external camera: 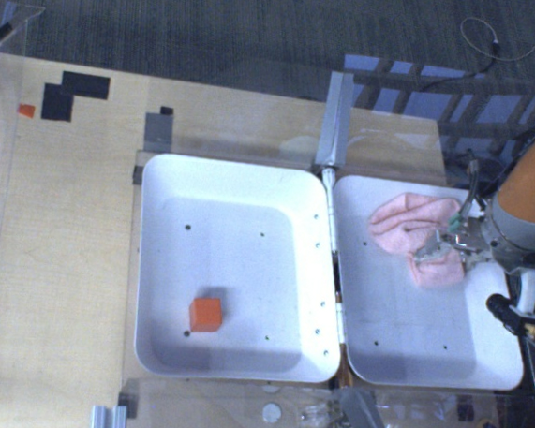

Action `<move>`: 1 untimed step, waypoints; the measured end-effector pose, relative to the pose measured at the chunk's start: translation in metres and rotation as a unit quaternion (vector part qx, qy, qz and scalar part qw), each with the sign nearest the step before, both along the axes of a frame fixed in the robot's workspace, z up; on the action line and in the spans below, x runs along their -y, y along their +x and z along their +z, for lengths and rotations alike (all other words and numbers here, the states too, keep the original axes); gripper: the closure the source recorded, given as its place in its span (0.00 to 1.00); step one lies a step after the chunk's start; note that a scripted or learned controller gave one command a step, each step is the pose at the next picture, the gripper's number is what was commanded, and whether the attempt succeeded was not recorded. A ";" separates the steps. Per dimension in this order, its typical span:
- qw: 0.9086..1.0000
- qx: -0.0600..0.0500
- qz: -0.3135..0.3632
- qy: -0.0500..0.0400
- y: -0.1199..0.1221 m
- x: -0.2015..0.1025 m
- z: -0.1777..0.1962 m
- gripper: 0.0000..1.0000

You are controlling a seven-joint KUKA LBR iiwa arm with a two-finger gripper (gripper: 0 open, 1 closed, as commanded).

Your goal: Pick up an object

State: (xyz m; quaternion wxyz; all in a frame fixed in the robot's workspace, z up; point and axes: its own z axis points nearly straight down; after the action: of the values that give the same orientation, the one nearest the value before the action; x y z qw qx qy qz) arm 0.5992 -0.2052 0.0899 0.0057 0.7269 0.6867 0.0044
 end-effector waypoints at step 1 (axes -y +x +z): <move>0.998 0.000 0.068 -0.001 0.006 -0.055 0.000 0.00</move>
State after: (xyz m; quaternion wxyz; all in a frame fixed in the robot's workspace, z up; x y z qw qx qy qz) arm 0.6057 -0.1502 0.0901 0.0064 0.6785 0.7346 0.0043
